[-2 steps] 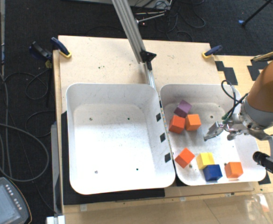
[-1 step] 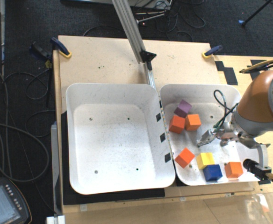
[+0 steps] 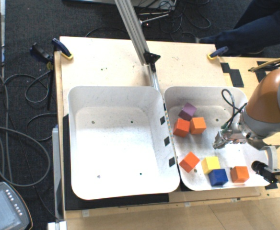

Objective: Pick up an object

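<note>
The right bin point(image 3: 203, 96) holds several small blocks. A purple block point(image 3: 188, 110) lies near its back, with two orange blocks point(image 3: 181, 127) point(image 3: 198, 125) just in front of it. Toward the front sit another orange block point(image 3: 189, 161), a yellow block point(image 3: 210, 164), a blue block point(image 3: 218, 177) and an orange block point(image 3: 239, 174). My gripper point(image 3: 221, 140) hangs over the bin's right half, right of the orange pair and above the yellow block, with no block seen between its tips.
The left bin point(image 3: 116, 143) lies beside the right one across a shared rim. A metal rail point(image 3: 133, 25) slants down to the bins' back junction. Clamps point(image 3: 62, 48) point(image 3: 217, 52) sit at the bench's back corners. Cables trail on the floor at left.
</note>
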### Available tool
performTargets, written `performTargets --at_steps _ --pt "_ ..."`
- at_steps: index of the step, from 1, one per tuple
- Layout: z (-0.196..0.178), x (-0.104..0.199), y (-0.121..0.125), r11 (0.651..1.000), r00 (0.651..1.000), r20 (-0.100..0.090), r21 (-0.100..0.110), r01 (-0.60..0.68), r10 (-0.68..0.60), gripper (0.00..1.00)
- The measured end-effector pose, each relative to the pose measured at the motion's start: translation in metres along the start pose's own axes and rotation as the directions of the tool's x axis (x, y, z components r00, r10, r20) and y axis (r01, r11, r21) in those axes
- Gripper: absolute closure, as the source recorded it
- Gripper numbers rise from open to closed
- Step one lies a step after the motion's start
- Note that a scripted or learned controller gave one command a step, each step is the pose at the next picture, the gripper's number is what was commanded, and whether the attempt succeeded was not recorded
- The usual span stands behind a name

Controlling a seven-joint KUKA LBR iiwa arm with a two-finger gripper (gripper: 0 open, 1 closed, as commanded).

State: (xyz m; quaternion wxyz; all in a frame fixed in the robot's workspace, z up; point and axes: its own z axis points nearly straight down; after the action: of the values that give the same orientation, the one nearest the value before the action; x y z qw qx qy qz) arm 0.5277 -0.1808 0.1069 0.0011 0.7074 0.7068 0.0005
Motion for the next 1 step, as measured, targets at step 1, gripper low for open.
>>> performTargets --at_steps 1 --pt "-0.0492 -0.0105 0.0026 1.0 1.0 0.002 -0.004 -0.001 0.001 1.0"
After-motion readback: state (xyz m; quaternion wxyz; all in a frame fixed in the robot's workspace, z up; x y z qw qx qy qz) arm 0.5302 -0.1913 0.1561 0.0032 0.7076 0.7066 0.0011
